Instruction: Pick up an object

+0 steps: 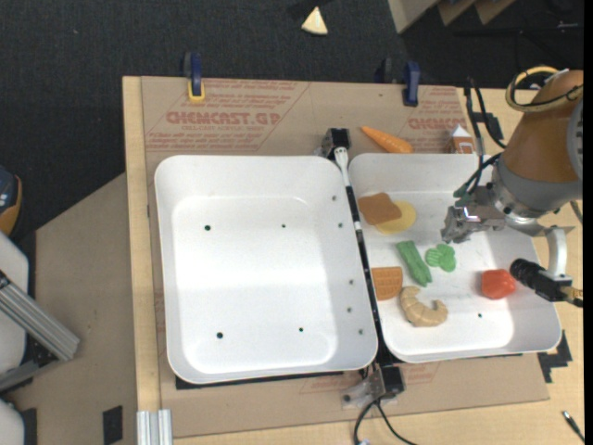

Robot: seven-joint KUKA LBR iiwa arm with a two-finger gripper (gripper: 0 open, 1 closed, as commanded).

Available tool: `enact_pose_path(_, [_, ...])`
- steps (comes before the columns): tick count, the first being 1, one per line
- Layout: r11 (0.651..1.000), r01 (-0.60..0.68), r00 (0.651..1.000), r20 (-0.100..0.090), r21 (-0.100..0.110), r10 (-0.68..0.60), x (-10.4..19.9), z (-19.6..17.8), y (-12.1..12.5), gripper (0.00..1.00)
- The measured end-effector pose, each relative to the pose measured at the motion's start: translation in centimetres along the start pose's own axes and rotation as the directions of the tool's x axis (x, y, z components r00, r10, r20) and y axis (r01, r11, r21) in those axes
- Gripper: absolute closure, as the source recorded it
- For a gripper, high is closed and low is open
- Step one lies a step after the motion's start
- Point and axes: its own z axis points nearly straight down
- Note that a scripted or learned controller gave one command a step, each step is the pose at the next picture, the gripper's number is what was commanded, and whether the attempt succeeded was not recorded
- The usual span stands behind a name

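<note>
Dark carpet (111, 26) surrounds the bench, and a pale yellow wedge (315, 21) lies on it beyond the far edge. A brown board (278, 100) with red print covers the bench top, fixed at the far edge by two blue clamps (194, 66). Two white bins sit on the board with their rims touching: the left bin (250, 276) and the right bin (463, 332).

The candidate objects all lie in the right bin:
- a brown slice (378, 208) resting on a yellow disc (404, 217);
- a green pod (414, 260) just beside a green leafy piece (442, 258);
- an orange block (386, 279) touching a tan shrimp shape (423, 309);
- a red piece (498, 284) near the right wall.

An orange carrot shape (386, 140) and a small box (460, 140) lie on the board behind the right bin.

The gripper (459, 225) hangs over the right bin, just above the green leafy piece. Its opening state cannot be determined from this angle. The arm (547, 146) is cut off at the right edge and covers part of the right bin's rim. The brown slice hides part of the yellow disc. The markings on the small box are too small to read.
</note>
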Motion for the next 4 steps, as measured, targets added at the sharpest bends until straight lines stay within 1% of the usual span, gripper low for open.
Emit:
enact_pose_path(1, [1.000,-0.004,1.000,0.003,-0.002,0.004,-7.2,3.0,-4.4,1.00])
enact_pose_path(2, [1.000,0.004,1.000,0.004,-0.012,-0.004,-5.6,-2.1,-6.1,1.00])
enact_pose_path(3, [1.000,0.003,1.000,0.001,-0.007,-0.003,-5.6,-3.4,-9.2,1.00])
enact_pose_path(4, [1.000,0.004,1.000,0.005,-0.013,-0.004,-6.5,-5.3,-9.0,1.00])
